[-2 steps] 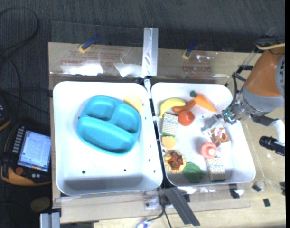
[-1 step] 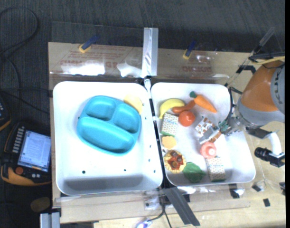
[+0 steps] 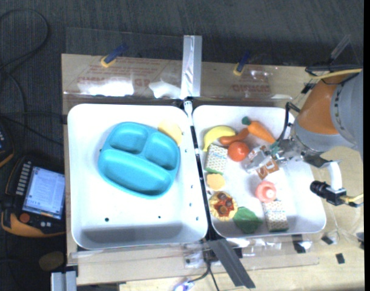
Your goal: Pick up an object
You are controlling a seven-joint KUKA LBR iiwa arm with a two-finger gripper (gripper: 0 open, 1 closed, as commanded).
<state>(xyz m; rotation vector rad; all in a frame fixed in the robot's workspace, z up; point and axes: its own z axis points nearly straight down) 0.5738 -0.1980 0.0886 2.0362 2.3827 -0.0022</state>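
Camera view: the gripper [image 3: 264, 160] hangs low over the middle of the right bin [image 3: 306, 223], just above a small brown-and-white object [image 3: 267, 171]; whether its claw is open or closed cannot be told. A red tomato [image 3: 237, 151] lies just to its left, a pink cup [image 3: 266, 191] toward the bin's front edge.
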